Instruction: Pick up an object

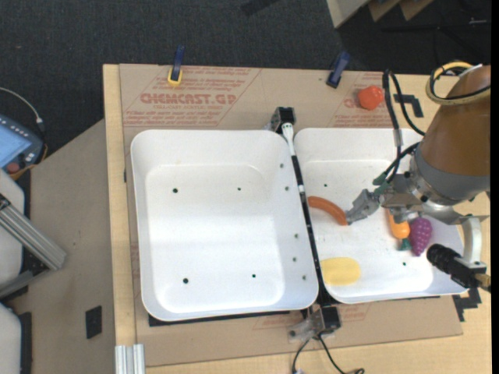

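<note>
Orange sausage (327, 209), pincer (360, 207) low beside it — arm (456, 142) bent over right bin (343, 150)

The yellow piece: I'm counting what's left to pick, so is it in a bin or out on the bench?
In. The yellow piece lies on the right bin's floor, near its front-left corner.

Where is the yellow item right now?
The yellow item lies in the right bin, near its front left corner, below the orange sausage and left of the purple grapes.
</note>
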Robot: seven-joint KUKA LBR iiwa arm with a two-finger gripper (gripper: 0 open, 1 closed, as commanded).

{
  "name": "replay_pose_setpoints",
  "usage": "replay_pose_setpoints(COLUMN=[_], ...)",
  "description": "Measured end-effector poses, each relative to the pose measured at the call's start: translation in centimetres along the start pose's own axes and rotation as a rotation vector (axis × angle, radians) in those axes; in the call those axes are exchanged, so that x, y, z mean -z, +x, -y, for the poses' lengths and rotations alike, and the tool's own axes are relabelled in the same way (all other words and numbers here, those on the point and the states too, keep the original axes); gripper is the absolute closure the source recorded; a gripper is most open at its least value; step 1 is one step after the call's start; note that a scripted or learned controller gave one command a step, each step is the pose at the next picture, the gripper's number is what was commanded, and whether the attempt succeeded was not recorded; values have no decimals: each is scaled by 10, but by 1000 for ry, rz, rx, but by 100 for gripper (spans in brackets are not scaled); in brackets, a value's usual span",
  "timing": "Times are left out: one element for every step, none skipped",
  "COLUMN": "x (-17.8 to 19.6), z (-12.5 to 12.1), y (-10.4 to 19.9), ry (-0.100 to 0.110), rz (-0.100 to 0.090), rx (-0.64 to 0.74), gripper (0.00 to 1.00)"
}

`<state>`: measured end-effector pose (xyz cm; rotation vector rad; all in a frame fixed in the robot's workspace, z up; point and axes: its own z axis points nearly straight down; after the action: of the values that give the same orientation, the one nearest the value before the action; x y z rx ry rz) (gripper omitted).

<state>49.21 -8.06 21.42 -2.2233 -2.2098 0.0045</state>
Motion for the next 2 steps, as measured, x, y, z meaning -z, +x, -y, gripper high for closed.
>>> replay_pose_setpoints(x=[9, 113], z=[-6, -23], y=[2, 66], ry=[-8, -18], rz=[3, 3], rx=[6, 13], gripper=[100, 100])
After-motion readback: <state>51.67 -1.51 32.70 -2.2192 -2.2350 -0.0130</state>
